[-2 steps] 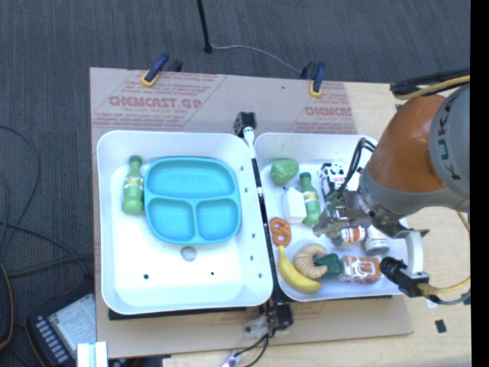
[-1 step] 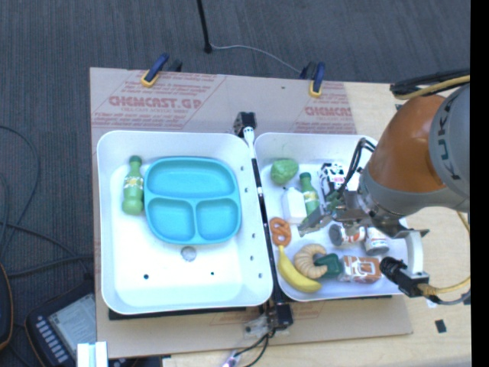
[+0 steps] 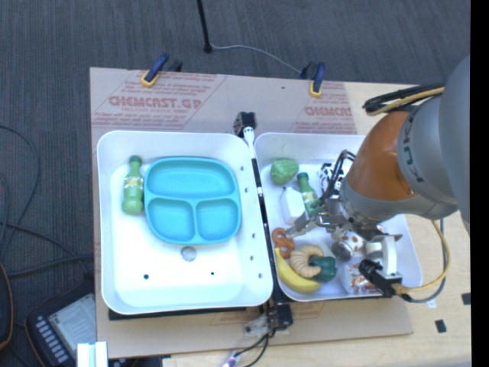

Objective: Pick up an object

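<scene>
A: Camera view, left bin [image 3: 114, 205]: what does it contain?
B: A blue divided tray [image 3: 191, 199], with a green bottle [image 3: 134, 184] lying just beside its left edge

A: Right bin [image 3: 409, 254]?
B: The arm's orange band [image 3: 378, 163] hangs over it; the gripper [image 3: 325, 219] sits low among a green lump [image 3: 283, 170], a small green bottle [image 3: 308, 193], a banana [image 3: 294, 279] and a tan ring [image 3: 307, 260]; whether the fingers are spread or closed cannot be told; nothing is seen held between them
</scene>
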Motion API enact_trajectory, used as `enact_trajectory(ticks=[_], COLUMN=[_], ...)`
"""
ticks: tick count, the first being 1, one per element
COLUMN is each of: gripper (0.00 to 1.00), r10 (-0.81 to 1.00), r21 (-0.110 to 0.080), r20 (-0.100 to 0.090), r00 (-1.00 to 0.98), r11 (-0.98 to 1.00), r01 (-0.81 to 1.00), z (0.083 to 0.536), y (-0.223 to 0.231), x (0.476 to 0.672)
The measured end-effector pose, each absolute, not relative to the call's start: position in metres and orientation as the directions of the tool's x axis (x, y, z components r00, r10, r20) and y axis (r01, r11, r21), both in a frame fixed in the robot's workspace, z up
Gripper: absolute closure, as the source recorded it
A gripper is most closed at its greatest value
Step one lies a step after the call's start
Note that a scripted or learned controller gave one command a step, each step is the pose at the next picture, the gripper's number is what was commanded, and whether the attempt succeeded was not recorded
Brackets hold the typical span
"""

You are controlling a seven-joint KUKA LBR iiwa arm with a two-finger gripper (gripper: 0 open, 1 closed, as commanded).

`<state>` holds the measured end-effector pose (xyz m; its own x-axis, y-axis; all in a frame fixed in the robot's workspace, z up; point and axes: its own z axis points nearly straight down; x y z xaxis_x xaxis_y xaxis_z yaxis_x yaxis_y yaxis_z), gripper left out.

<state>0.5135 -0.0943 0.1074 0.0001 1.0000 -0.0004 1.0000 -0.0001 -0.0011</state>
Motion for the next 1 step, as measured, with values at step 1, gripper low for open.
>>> enact_trajectory(ticks=[1], gripper=[0.0], r10=[1.0], r21=[0.021], r20=[0.001], r00=[-0.001], r11=[0.001], r01=[1.0], z=[0.091], y=[-0.0934], x=[0.4908])
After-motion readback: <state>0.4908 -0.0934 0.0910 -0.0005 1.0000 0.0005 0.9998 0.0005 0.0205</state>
